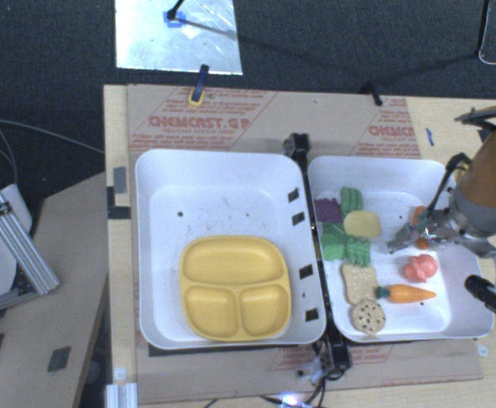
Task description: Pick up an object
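Right white bin (464, 317) on the desk holds toy food; hand (411, 236), state indeterminate, hovers above the pink toy (420, 268), judged light, rigid, slippery: grip across its middle.

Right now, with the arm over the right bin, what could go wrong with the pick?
1. The toys lie packed: closing on the pink one may nudge the carrot beside it.
2. The gripper hangs near the bin's right wall, so the arm might clip it.
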Controlling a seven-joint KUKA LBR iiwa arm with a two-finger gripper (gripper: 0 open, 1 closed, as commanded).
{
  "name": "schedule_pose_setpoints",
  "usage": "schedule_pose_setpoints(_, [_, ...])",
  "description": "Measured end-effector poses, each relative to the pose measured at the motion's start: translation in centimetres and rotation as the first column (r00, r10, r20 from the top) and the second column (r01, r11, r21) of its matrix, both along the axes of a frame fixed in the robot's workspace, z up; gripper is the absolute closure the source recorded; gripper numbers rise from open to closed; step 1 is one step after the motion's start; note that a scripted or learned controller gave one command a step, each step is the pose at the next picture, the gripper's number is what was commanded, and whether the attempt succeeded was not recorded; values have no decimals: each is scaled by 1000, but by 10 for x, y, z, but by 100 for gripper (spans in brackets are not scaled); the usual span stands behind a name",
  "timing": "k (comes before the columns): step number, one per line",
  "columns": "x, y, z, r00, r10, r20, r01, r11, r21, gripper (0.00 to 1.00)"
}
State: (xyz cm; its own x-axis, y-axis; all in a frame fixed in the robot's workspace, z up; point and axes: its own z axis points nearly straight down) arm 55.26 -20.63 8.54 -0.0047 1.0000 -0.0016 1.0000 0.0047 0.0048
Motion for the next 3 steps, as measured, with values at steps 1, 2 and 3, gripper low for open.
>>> schedule_pose_setpoints(1, [36, 0, 0, 1000, 1, 1, -1, 1000, 0, 0])
schedule_pose_setpoints(2, [35, 0, 11, 1000, 3, 1, -3, 1000, -1, 100])
schedule_pose_setpoints(3, [32, 54, 56, 1000, 3, -1, -3, 1000, 2, 100])
